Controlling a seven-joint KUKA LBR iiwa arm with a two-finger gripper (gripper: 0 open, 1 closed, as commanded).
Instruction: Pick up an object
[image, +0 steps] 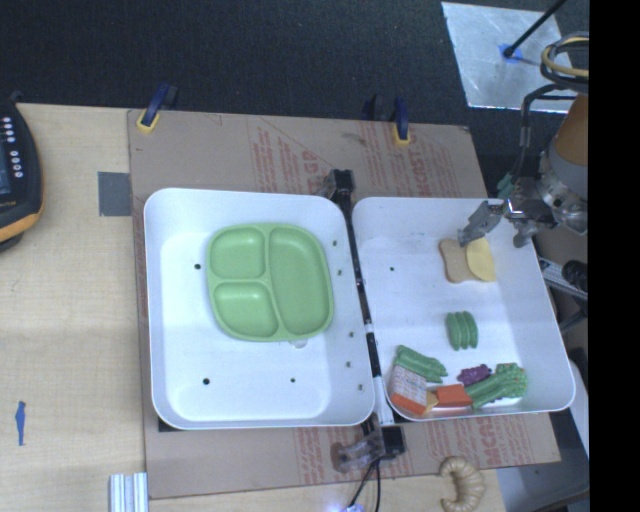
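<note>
The gripper (497, 226) is spread open just above the yellow food piece (481, 261), seemingly positioned so that it can be grasped.

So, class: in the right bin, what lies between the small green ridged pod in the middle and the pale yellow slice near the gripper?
Nothing: in the camera view, bare white bin floor separates the green ridged pod from the pale yellow slice.

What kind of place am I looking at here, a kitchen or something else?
Most likely a robotics lab test bench, not a kitchen. A grey robot arm's gripper hangs over the right shallow white bin of toy food, a cardboard sheet is held down by blue and yellow clamps, and a handheld control pendant lies nearby.
</note>
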